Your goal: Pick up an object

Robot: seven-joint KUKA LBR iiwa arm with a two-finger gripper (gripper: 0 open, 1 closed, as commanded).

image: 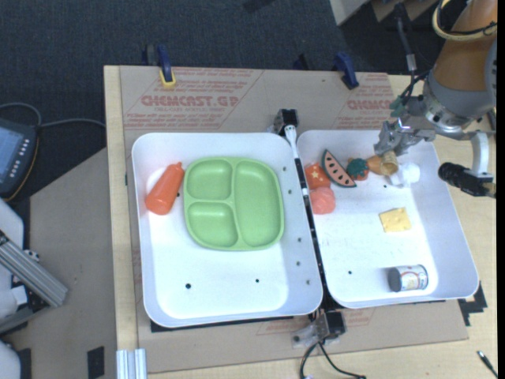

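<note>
Hovering over the tan toy [386, 164], the gripper [392, 144] — aperture unreadable — should be centred before being lowered.

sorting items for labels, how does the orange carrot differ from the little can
The orange carrot lies in the left bin beside the green plate; the little can lies in the right bin. The carrot is plain orange and tapered, the can silvery and cylindrical. Both lie on their sides.
</note>
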